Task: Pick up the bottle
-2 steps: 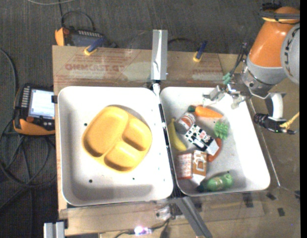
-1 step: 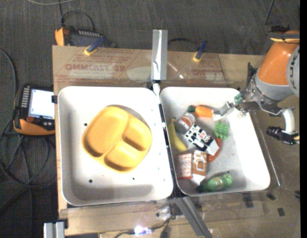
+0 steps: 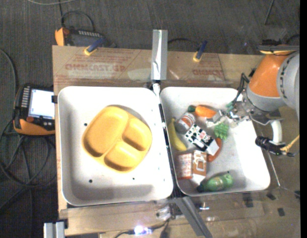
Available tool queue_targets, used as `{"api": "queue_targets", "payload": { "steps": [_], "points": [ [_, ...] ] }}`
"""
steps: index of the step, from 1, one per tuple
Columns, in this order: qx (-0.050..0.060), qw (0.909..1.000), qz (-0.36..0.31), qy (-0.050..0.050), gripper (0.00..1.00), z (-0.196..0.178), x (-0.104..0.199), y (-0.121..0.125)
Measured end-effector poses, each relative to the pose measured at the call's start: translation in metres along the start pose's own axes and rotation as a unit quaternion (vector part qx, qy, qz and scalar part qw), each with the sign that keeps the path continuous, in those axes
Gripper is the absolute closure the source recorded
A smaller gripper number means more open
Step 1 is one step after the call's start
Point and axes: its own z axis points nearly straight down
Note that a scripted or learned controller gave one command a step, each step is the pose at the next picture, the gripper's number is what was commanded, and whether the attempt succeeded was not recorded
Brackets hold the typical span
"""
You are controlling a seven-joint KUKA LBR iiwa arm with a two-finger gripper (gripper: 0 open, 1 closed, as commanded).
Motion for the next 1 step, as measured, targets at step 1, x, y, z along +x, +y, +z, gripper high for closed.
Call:
{"api": "queue_targets", "payload": {
  "steps": [1],
  "points": [
    [-0.010, 0.9963, 0.086, 0.001, 0.00, 0.0040, 0.0041, -0.0073]
  ]
}}
